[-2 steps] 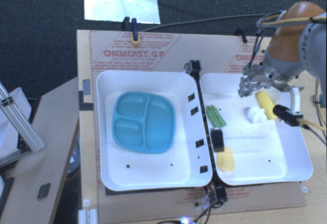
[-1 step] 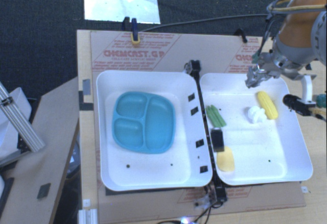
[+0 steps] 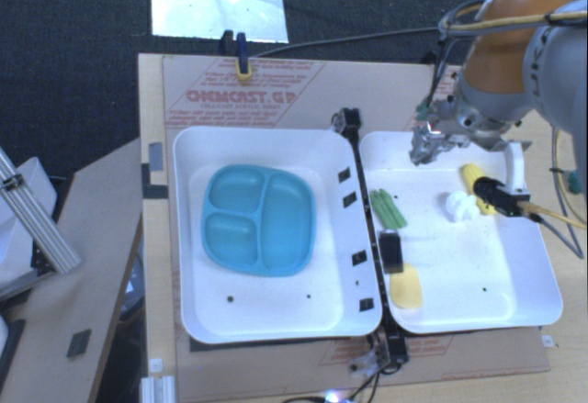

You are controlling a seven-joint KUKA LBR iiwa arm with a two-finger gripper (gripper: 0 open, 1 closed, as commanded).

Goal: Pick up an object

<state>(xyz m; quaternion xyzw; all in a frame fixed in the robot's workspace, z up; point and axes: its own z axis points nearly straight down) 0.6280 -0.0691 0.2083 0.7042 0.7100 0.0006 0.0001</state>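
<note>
Objects for the pick all lie loose in the right bin (image 3: pixel 542 300); none taken yet, and the claw (image 3: pixel 424 151) hangs over that bin's far-left corner. I cannot tell whether it is apart or together.

Right bin, left side along the divider (image 3: pixel 363 208), far to near: green sticks (image 3: pixel 386 207), black block (image 3: pixel 390 251), yellow wedge (image 3: pixel 405 287). Toward the right: white lump (image 3: pixel 457 204) with a yellow piece (image 3: pixel 471 176) just beside it. My reading: the pieces lie scattered and apart so the claw can drop on one from above; the sticks and the lump are nearest to it. Left bin (image 3: pixel 197 300) holds a blue divided plate (image 3: pixel 260 219), flat in the middle. I judge it too wide and low for a clean pinch.
</note>
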